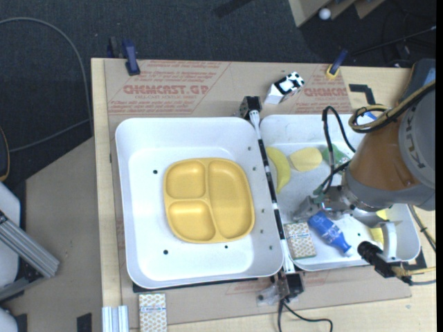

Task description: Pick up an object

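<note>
My gripper (pixel 317 205) hangs low over the middle of the right bin (pixel 294 122), at the end of the grey arm with its orange band (pixel 377 161). A blue bottle-shaped object (pixel 329 233) lies on the bin floor just below and right of the gripper, apart from it as far as I can see. A patterned square packet (pixel 300 241) sits at the bin's near left corner. A yellow banana shape (pixel 279 166) and a pale yellow piece (pixel 305 160) lie at the far left. The arm hides much of the bin's right side.
The left bin (pixel 131 185) holds a yellow three-compartment plate (pixel 208 200). A green scrap (pixel 338 154) and a yellow object (pixel 380 216) peek out beside the arm. Black cables (pixel 332 120) loop over the right bin. Another patterned packet (pixel 152 312) lies on the bench front.
</note>
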Robot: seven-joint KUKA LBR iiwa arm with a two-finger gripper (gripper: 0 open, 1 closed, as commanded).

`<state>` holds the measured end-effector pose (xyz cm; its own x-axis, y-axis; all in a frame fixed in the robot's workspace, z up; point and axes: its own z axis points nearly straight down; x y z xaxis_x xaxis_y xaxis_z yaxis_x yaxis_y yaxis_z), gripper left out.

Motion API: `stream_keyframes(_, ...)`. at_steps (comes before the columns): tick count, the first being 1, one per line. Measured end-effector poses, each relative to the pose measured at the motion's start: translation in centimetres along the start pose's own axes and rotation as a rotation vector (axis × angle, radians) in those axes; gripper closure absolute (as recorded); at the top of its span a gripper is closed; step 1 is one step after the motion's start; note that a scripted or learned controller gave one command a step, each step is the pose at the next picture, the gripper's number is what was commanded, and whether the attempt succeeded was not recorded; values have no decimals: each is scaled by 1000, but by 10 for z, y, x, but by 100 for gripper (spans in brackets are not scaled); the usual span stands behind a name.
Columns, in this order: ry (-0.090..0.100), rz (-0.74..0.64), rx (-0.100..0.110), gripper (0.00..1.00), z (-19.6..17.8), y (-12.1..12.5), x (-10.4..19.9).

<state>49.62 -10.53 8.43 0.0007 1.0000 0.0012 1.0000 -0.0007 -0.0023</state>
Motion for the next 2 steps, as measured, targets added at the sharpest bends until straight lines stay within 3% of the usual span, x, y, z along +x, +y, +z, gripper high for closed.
stream_keyframes(1, 1, -1, 0, 0, 0, -1, 12)
stream_keyframes(2, 0, 0, -1, 100, -10, -1, 11)
